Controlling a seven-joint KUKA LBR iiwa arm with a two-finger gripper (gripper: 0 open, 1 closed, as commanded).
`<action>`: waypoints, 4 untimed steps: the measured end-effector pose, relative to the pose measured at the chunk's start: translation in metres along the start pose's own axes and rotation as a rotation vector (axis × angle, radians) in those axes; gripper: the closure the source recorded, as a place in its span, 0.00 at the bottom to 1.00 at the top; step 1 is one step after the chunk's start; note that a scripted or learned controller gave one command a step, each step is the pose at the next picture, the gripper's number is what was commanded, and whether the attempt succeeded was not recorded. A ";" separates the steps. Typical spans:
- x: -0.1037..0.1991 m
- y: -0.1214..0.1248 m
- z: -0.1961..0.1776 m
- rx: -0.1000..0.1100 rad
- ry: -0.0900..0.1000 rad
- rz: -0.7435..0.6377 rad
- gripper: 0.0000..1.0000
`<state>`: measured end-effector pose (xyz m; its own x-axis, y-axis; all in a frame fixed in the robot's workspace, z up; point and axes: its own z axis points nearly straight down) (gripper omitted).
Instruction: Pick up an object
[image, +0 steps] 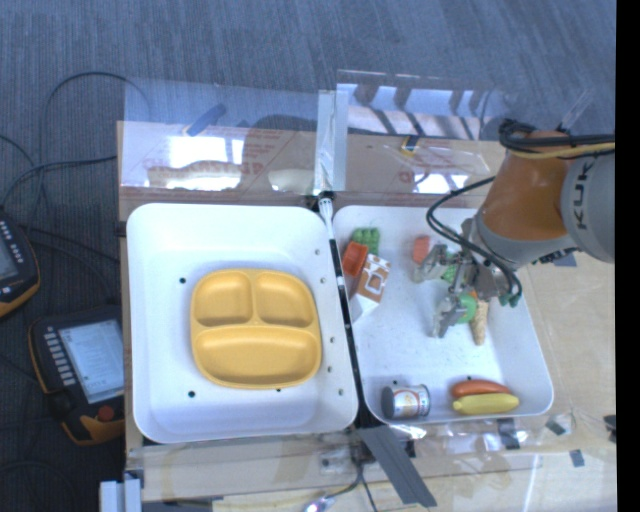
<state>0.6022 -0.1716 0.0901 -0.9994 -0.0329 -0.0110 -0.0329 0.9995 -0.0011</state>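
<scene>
The left bin (150, 300) holds a yellow tray (256, 327), three compartments, lying flat at centre. It is wide and shallow, with no narrow part to grip.

The right bin (530, 350) holds the small items. At its far left lie a green block (366, 239) and an orange-and-white box (366, 274), touching each other and close to the bin wall. A red piece (421, 247) lies further right. At the near edge a metal can (407, 402) lies on its side; it is probably rigid, smooth and prone to roll. Just beside it to the right is a yellow-and-red toy (484, 396), likely light plastic; grip it across its short width.

The gripper (457, 305) hangs low over the middle right of the right bin, beside a tan stick (481, 322). Nothing visible sits between the fingers. Whether the jaws stand apart or together cannot be told.
</scene>
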 end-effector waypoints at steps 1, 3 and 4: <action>-0.029 -0.009 0.001 -0.001 -0.001 0.058 0.00; -0.024 -0.010 -0.011 0.005 -0.007 -0.018 1.00; -0.070 0.035 -0.123 -0.001 0.005 -0.077 1.00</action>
<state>0.6700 -0.1341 0.2134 -0.9939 -0.1100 -0.0064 -0.1100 0.9939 -0.0005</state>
